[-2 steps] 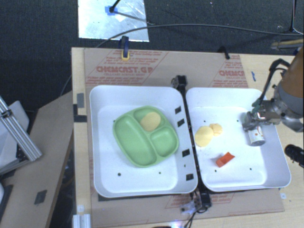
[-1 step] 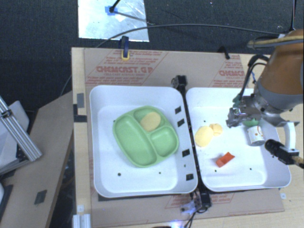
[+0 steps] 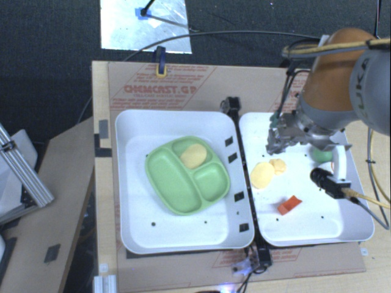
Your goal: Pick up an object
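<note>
My gripper (image 3: 278, 144) hangs over the upper left part of the right bin (image 3: 305, 224), just above a pale yellow lump (image 3: 264, 174) with a smaller yellow piece (image 3: 278, 165) beside it. An orange-red block (image 3: 289, 204) lies nearer the bin's front. A green thing (image 3: 322, 154) shows partly behind the wrist at the right. In the left bin (image 3: 140, 224) a green divided plate (image 3: 183, 182) holds another pale yellow piece (image 3: 194, 156) in its upper compartment. Nothing is seen between the gripper's fingers.
A ridge with black clips (image 3: 235, 163) separates the two bins. The bench is cardboard-covered (image 3: 171, 87), with a blue clamp (image 3: 160, 60) at its back edge and a shiny sheet (image 3: 143, 17) beyond.
</note>
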Controlling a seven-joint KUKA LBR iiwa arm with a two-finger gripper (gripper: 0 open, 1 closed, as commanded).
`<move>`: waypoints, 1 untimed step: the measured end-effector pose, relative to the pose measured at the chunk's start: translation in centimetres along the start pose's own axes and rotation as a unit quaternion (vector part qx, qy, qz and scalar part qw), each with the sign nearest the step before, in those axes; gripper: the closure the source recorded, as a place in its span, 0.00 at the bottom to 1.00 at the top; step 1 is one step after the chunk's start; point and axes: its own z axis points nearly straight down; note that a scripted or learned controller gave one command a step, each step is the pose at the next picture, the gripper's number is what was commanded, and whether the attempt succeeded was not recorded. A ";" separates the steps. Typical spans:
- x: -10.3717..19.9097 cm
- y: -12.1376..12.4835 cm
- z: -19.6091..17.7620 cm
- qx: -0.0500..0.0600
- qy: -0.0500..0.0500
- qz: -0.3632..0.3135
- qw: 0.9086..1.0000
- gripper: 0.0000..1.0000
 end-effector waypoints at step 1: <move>5.2 3.7 0.4 0.000 0.001 0.000 1.000 1.00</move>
